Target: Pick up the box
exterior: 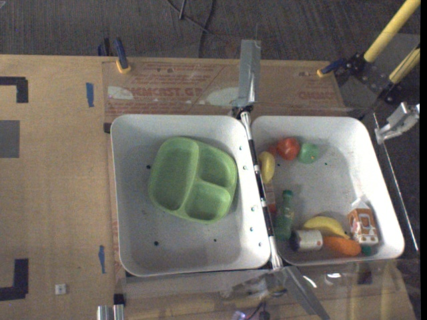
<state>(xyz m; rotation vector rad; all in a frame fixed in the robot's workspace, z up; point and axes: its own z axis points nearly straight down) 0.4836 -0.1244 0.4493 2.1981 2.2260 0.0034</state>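
My fingers (398,121) sit at the right bin's (333,127) upper right rim; can't tell their spread. The box (363,224) lies in the lower right corner, touching the carrot (342,246). I'd descend vertically and pinch its narrow sides, clear of the wall.

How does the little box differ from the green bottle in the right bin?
The box is orange and white with a flat printed face; the bottle is green and slim with a rounded cap. The box lies at the bin's right edge; the bottle lies along its left wall. Both lie in the right bin, untouched.
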